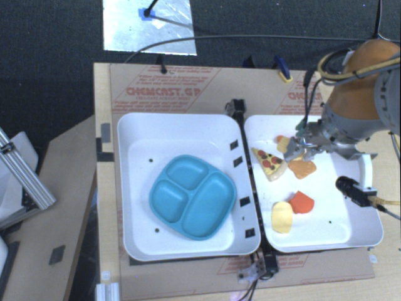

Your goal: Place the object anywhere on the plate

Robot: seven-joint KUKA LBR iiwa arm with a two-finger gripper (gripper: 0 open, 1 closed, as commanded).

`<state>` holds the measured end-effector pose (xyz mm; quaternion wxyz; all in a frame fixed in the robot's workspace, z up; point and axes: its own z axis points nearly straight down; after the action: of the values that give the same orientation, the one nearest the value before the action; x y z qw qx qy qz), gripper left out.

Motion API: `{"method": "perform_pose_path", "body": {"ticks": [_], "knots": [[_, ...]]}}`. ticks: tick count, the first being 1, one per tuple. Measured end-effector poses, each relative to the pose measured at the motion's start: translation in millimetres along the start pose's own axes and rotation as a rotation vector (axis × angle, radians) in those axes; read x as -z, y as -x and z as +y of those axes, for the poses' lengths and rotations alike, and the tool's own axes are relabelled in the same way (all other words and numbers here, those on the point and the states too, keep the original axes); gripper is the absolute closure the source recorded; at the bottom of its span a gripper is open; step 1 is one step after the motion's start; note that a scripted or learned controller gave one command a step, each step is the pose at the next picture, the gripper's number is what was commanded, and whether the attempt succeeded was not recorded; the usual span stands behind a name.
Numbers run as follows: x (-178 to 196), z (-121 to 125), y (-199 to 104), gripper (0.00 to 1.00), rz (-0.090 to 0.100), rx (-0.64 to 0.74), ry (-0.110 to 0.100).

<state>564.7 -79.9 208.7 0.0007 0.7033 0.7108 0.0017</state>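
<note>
The gripper point(299, 148) hangs low over the toy food in the right bin point(357, 231), just right of the pizza slice point(269, 163); whether it is open or closed cannot be told. The pizza slice, likely the target, lies flat just right of the divider, across from the blue plate point(193, 196) in the left bin point(135, 168). It looks light, stiff and thin, so pinching across its 2 long edges seems best. It is a tan wedge with red dots.

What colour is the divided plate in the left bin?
The plate is light blue, seen clearly in the camera view from above.
</note>
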Motion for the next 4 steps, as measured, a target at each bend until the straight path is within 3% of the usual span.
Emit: {"method": "perform_pose_path", "body": {"ticks": [2,4], "knots": [[22.5,7.2,-99.3,1.00,0.000,-0.001,-0.001],[7.5,12.4,-202.9,1.00,0.000,-0.001,-0.001]]}}
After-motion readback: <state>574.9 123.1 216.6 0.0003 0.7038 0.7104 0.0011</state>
